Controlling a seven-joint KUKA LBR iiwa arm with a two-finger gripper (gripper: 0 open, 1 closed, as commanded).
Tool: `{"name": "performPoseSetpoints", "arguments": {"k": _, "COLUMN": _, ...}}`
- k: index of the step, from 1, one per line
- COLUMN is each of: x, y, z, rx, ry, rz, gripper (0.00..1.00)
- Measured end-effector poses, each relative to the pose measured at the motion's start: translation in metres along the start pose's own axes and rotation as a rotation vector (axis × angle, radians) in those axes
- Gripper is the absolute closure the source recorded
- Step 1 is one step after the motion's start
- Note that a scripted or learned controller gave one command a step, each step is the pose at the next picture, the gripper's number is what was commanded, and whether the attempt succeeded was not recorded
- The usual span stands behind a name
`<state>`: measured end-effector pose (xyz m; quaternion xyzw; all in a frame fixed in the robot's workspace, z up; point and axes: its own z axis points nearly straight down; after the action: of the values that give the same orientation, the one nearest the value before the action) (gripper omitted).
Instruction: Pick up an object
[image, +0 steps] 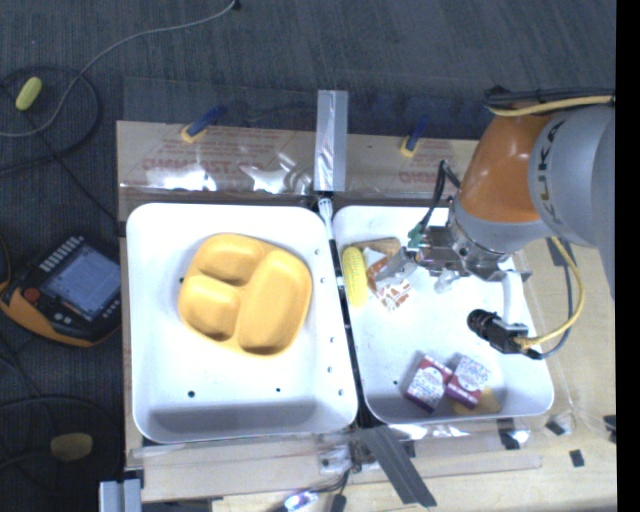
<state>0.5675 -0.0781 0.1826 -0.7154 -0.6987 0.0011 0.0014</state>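
You will find the gripper (400, 262) low in the right bin (520, 395), at its ten o'clock; its state cannot be told. A small red-and-white packet (393, 291) lies just beneath it.

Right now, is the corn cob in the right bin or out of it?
In. The corn cob lies inside the right bin, along its left wall, next to the divider between the two bins.

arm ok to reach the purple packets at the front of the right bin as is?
Probably yes. The purple packets lie in the open near the right bin's front wall, with nothing on top. The gripper is above the same bin near the corn cob, with bare floor between.
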Motion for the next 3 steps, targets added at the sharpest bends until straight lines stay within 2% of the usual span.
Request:
{"name": "performPoseSetpoints", "arguments": {"k": 1, "x": 0.037, "y": 0.018, "z": 0.000, "rx": 0.002, "ry": 0.001, "rz": 0.254, "gripper": 0.00}}
{"name": "performPoseSetpoints", "arguments": {"k": 2, "x": -0.026, "y": 0.005, "z": 0.090, "rx": -0.001, "ry": 0.000, "rz": 0.274, "gripper": 0.00}}
{"name": "performPoseSetpoints", "arguments": {"k": 3, "x": -0.025, "y": 0.006, "z": 0.080, "rx": -0.001, "ry": 0.002, "rz": 0.274, "gripper": 1.00}}
